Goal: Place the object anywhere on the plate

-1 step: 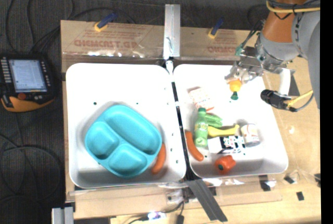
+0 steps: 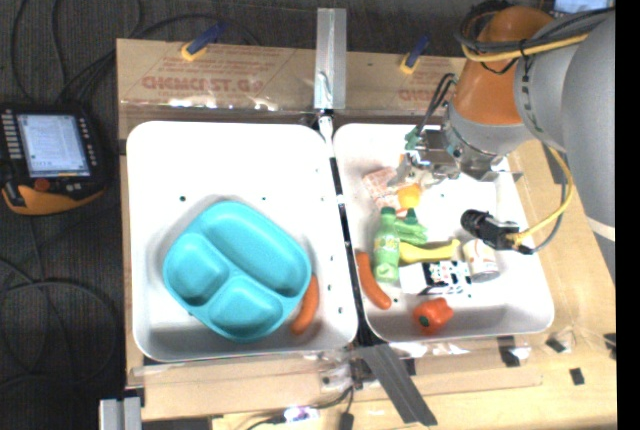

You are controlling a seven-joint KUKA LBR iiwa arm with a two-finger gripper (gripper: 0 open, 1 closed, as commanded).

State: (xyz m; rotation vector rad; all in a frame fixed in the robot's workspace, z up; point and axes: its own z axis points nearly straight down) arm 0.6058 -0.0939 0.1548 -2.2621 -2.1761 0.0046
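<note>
Pincer (image 2: 415, 168) just above orange object (image 2: 408, 195)

Both white bins (image 2: 150, 218) look like smooth, slightly glossy plastic. The turquoise plate (image 2: 235, 268) is smooth plastic with a soft sheen. Far behind the bins lies matt brown cardboard (image 2: 250, 78). The arm's orange band (image 2: 490, 68) looks glossy, and its grey shell (image 2: 585, 108) looks smooth.

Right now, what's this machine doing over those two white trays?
The arm's end effector hangs over the right bin, above a pile of toy food: a green bottle, a banana, a tomato. The blue plate sits in the left bin, an orange piece at its edge.
</note>
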